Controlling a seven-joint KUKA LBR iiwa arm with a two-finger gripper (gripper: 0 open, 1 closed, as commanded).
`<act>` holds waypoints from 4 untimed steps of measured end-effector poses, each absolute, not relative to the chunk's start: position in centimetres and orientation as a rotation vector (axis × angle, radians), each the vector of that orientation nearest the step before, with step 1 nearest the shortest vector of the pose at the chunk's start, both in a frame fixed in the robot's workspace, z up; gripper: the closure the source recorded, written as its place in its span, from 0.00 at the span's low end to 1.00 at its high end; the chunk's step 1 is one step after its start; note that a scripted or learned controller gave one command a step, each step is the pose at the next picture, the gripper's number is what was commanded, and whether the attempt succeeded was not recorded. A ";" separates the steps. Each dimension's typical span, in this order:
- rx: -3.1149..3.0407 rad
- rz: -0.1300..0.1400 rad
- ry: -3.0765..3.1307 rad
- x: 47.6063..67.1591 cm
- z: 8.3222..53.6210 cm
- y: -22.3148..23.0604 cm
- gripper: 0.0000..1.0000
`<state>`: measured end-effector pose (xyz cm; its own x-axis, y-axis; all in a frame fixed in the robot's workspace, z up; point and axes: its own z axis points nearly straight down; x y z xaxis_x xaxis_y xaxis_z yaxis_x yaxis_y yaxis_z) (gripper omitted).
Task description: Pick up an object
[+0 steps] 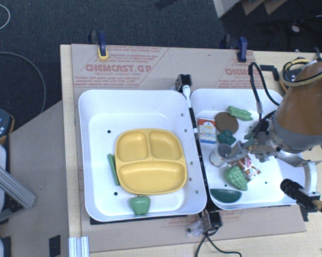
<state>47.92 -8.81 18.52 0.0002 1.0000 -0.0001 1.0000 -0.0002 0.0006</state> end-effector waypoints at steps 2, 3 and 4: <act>2.215 0.003 2.223 54.4 8.3 -9.5 0.00; 2.217 0.006 2.217 54.4 9.6 -9.6 1.00; 2.206 0.014 2.225 60.4 19.0 0.3 1.00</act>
